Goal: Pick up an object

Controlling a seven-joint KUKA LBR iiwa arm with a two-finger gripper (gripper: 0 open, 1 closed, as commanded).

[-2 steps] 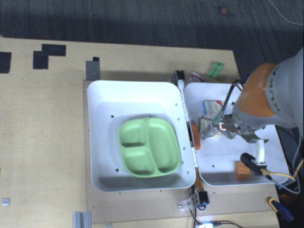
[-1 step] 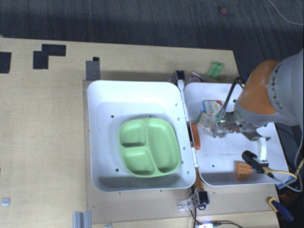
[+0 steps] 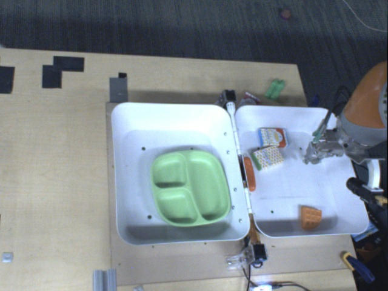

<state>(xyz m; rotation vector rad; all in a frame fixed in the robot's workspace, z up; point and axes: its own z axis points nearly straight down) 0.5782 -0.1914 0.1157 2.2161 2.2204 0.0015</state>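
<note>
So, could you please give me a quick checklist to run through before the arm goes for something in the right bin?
1. Targets present in the right bin: two small cartons and a waffle piece. Ok.
2. End effector over the right bin, right of the cartons. Ok.
3. End effector carrying nothing: cannot tell.
4. Cartons separated for a clean grasp: they sit close together. Not ok.
5. Waffle piece has space around it. Ok.
6. Green plate lies in the left bin, away from the arm. Ok.
</note>
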